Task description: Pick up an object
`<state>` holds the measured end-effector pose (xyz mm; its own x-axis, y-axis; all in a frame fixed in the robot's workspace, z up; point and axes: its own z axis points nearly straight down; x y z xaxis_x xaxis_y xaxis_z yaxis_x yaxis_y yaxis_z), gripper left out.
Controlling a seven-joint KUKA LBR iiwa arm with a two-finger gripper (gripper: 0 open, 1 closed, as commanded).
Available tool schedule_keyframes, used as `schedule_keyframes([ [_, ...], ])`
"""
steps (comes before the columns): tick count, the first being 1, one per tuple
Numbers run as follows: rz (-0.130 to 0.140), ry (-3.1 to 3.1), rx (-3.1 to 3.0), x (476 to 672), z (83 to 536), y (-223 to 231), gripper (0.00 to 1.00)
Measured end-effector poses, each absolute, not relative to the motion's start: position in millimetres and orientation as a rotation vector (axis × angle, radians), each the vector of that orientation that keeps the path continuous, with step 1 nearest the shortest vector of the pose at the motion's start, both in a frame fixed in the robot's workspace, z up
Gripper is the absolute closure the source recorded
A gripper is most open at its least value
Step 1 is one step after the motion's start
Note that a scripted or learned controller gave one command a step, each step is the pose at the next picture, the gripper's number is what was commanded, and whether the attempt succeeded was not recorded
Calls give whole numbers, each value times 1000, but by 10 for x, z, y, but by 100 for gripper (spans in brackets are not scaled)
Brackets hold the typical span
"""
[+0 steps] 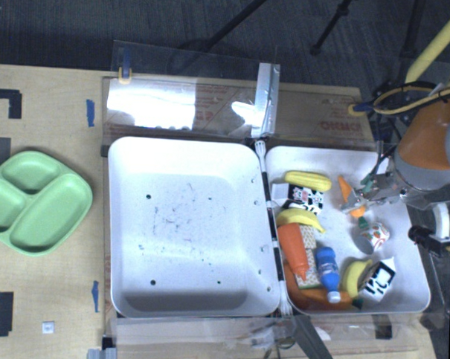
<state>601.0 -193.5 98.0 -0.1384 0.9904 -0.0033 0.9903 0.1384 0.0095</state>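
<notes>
The gripper (366,194) sits low in the right bin (412,243), beside the carrot (346,189); we cannot tell whether it grips anything. We judge the grasp is under way on that carrot, and next we need a straight lift to check.

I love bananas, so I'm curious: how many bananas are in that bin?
3. One banana lies near the bin's far edge, a second just below it mid-bin, and a third curves near the front right. Others could hide under the pile.
</notes>
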Motion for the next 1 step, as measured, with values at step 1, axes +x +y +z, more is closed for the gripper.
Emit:
schedule_keyframes([
  [1,1,2291,2145,5993,2313,-1989,100],
])
